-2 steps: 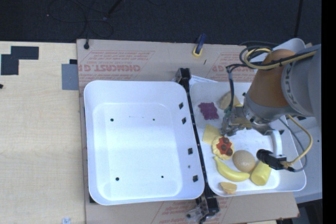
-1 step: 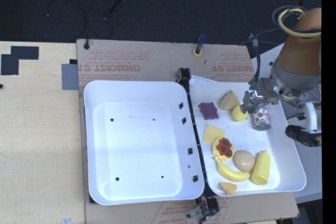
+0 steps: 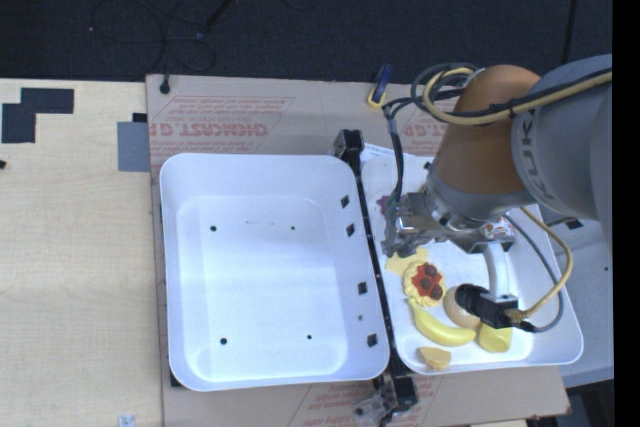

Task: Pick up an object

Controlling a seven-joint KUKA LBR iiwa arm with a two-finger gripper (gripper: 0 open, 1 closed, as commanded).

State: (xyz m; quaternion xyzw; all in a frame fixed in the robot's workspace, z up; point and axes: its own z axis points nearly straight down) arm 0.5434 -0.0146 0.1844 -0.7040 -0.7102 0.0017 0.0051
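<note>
Bench: pale wooden top point(image 3: 70, 255) under a brown cardboard sheet point(image 3: 240, 115) printed with red letters, dark floor with cables behind.
Objects in play: down in the near end of the right shallow white plastic bin point(image 3: 560, 340) sits a little crowd of toy food. A curved yellow banana point(image 3: 440, 327) lies near the front, touching a round tan piece with a dark top point(image 3: 463, 305).
More of the pile: a yellow slab dotted with red and dark bits point(image 3: 424, 281) lies just left of the tan piece, a yellow wedge point(image 3: 494, 338) is to the right of the banana, and a small pale-yellow chunk point(image 3: 434, 357) rests right by the front rim.
Gripper: the metal two-finger gripper point(image 3: 408, 227) is low over the bin's left side, just above the dotted slab; its fingers are too hard to make out, so spread or pinched, I cannot tell.
Arm: the grey arm with an orange band point(image 3: 500, 130) sweeps in from the right, with yellow and black cables looping around it.
Neighbour: the left shallow white plastic bin point(image 3: 185, 215) sits side by side with the right one, black clips along the shared edge.
</note>
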